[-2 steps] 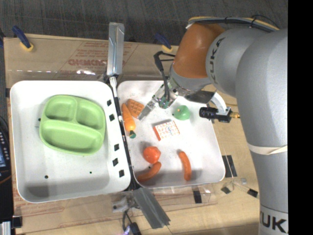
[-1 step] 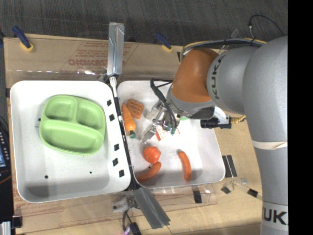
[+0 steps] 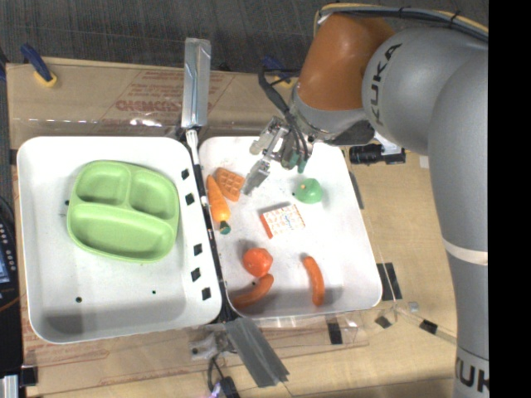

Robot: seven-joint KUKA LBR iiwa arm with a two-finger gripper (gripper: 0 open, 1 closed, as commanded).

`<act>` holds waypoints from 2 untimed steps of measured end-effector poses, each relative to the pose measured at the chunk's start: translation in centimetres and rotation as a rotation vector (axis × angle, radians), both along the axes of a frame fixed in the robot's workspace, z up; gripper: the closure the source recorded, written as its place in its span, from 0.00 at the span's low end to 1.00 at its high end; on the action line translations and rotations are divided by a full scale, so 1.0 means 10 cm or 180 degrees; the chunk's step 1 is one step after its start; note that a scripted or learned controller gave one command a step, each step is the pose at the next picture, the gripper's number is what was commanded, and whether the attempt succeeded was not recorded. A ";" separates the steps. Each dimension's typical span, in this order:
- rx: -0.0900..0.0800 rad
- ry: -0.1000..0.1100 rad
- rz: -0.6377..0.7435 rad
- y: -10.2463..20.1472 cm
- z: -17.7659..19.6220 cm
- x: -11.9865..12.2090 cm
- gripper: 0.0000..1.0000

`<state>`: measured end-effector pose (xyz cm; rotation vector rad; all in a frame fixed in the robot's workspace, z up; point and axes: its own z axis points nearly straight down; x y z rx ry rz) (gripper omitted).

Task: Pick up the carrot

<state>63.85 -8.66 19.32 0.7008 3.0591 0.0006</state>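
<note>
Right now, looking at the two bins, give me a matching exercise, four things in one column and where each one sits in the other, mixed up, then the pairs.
Things:
1. carrot
2. green divided plate
3. red tomato
4. green round toy

Places:
A. left bin
B. right bin, along its left wall
C. right bin, toward its right side, just under the gripper
D. right bin, lower middle, above a sausage

Pairs: 1-B, 2-A, 3-D, 4-C
</note>
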 end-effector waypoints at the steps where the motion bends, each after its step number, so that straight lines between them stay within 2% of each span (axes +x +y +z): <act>1: 0.0002 0.0020 0.0836 0.52 -0.02 -0.46 0.00; 2: 0.0003 0.0030 0.0108 -0.03 -0.88 -0.44 0.00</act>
